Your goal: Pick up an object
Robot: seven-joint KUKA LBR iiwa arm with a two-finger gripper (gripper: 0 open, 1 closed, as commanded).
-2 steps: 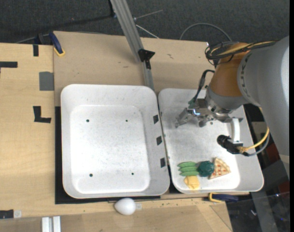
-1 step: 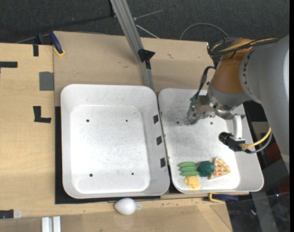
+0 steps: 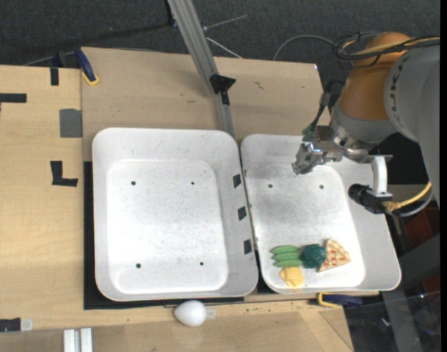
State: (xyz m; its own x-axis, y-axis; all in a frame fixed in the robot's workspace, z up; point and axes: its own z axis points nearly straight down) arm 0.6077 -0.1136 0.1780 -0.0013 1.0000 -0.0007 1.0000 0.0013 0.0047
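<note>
White right bin [image 3: 370, 270], toy foods [image 3: 310, 258] inside

Even, fairly bright overhead light whitens both bins [image 3: 164, 141], casting only soft shadows. The picture looks slightly grainy, perhaps softer toward its edges.

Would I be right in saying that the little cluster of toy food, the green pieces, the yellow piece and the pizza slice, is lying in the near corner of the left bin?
Not quite: the camera view shows the cluster, green pieces, yellow piece and pizza slice, lying in the near corner of the right bin, not the left bin. The gripper is above the right bin's far end.
</note>
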